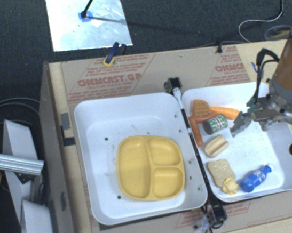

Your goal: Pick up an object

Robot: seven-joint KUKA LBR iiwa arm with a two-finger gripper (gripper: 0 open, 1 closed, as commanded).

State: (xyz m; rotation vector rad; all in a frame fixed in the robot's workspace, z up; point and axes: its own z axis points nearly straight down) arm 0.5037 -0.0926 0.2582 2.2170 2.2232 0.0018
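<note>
The right bin [286, 145] holds several toy foods. An orange carrot [225, 111] lies at the back beside a brown waffle piece [200, 108], with a green can [215, 125] on its side just below them. A bread roll [216, 145] sits in the middle. Along the front lie a tan cracker [220, 170], a small yellow piece [229, 186] and a blue bottle [254, 178]. My gripper [239, 123] hangs low over the bin, just right of the can, and nothing is visibly held in it.
The left bin [96, 125] contains a yellow divided plate [149, 166]. A thin orange stick [196, 131] lies along the right bin's left wall. The arm's grey wrist [284, 104] covers the bin's right side. Cardboard surrounds both bins.
</note>
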